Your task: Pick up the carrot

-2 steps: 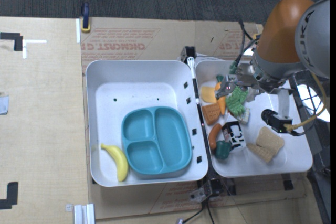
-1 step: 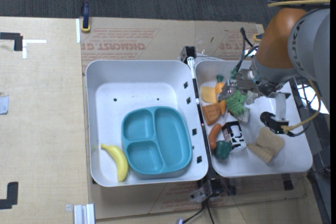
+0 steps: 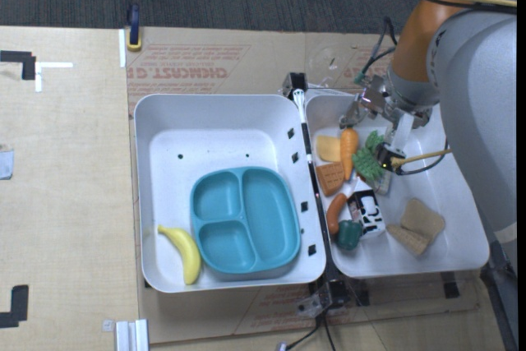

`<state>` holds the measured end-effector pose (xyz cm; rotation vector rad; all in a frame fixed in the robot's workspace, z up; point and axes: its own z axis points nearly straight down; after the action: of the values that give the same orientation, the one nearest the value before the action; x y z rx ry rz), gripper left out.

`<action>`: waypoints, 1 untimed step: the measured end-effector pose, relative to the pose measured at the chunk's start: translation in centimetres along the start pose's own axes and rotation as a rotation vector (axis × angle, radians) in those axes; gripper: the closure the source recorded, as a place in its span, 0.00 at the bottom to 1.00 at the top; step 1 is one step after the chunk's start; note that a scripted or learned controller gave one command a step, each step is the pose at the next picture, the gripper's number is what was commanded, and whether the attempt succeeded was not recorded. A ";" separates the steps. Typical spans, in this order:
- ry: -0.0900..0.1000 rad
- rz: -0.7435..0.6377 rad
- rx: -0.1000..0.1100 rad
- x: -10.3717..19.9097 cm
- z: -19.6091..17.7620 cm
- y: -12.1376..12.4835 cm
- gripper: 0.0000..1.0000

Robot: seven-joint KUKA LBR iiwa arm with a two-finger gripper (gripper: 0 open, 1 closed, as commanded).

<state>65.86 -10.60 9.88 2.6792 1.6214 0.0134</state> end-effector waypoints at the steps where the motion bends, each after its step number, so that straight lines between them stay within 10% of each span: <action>1: -0.006 -0.010 -0.003 -0.1 -1.1 0.1 1.00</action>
<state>65.90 -10.79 10.95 2.6667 1.6311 0.0074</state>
